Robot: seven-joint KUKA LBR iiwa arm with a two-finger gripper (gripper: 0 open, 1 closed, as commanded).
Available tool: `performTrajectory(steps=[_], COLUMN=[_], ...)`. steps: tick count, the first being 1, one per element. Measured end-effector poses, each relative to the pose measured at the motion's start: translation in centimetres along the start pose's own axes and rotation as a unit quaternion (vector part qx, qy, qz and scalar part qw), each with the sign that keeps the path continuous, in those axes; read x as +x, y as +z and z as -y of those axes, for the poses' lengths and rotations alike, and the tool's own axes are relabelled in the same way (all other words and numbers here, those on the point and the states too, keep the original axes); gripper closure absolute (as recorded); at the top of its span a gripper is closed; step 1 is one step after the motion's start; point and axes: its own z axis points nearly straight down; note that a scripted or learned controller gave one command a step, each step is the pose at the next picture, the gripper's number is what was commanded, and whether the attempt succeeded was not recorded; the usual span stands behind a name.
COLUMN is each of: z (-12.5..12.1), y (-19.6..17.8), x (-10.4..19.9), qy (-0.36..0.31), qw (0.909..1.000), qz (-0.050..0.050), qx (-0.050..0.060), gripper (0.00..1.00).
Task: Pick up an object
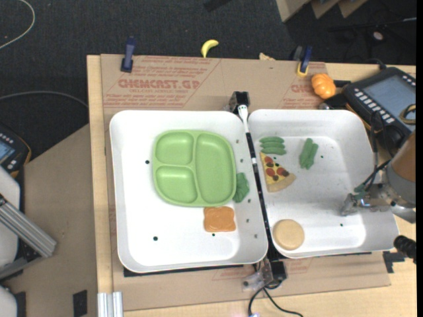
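Gripper (350, 205) hangs low over the right bin (344, 127), near its right wall. Jaw state cannot be told, perhaps empty. Cookie (289, 234) lies apart.

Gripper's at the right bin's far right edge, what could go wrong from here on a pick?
1. The gripper sits over bare floor near the right bin wall; closing here likely grabs nothing.
2. The pizza slice and the bean pods lie close together, so a grasp may catch both.
3. The round cookie lies flat and may slip.
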Motion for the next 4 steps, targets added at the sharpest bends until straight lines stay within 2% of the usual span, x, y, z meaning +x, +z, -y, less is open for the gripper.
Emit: performTrajectory(steps=[4], z=[0.00], y=[0.00], x=[0.00], qy=[0.000], qw=[1.0000], qz=[0.000], qx=[0.000], gripper=[1.00])
